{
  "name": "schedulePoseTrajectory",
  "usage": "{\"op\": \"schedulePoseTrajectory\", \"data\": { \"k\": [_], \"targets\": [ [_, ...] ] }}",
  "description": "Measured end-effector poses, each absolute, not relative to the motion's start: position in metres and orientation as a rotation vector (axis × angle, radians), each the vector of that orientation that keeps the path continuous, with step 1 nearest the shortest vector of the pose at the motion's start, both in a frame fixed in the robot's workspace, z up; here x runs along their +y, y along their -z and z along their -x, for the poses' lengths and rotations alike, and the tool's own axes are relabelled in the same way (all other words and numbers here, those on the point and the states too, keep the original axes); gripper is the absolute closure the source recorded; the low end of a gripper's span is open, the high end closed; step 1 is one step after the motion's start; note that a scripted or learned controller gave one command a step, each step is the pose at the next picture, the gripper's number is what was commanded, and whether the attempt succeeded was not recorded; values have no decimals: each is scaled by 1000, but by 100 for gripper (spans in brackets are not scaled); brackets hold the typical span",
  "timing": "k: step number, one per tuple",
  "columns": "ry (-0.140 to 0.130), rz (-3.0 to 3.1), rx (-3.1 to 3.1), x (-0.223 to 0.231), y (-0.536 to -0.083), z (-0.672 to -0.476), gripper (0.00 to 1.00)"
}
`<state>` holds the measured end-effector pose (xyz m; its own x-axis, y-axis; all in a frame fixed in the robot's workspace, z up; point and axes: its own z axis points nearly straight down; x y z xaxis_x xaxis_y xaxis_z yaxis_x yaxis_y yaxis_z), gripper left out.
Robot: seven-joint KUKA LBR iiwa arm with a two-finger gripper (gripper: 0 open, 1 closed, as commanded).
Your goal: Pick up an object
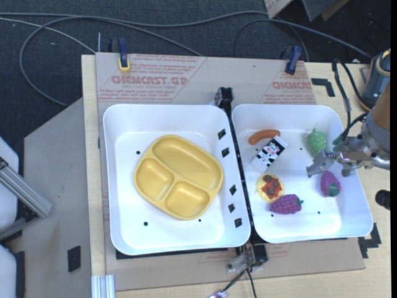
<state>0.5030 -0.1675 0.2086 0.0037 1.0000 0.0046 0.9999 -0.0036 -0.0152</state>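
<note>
The right bin [356, 225] holds several small toys: an orange sausage [264, 135], a black-and-white carton [268, 153], a green fruit [317, 141], a round yellow-and-red piece [270, 187], a purple grape bunch [285, 203] and a magenta fruit [329, 184]. My gripper [329, 168] reaches in from the right over that bin's right half. It hangs just above the magenta fruit and below the green fruit. Its fingers look spread open, and nothing shows between them.
The left bin [118, 185] holds a yellow three-compartment plate [179, 176]. A black divider with clips [232, 166] runs between the bins. Cables cross the dark floor behind the bench, and the grey arm [379, 123] stands over the right bin's rim.
</note>
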Motion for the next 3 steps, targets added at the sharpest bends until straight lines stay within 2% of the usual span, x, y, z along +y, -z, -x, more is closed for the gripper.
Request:
{"op": "schedulePoseTrajectory", "data": {
  "k": [1,3],
  "targets": [
    [0,2220,-2220,-167,-215,-506,0],
    [-4,2217,-2215,-164,-98,-493,0]
  ]
}}
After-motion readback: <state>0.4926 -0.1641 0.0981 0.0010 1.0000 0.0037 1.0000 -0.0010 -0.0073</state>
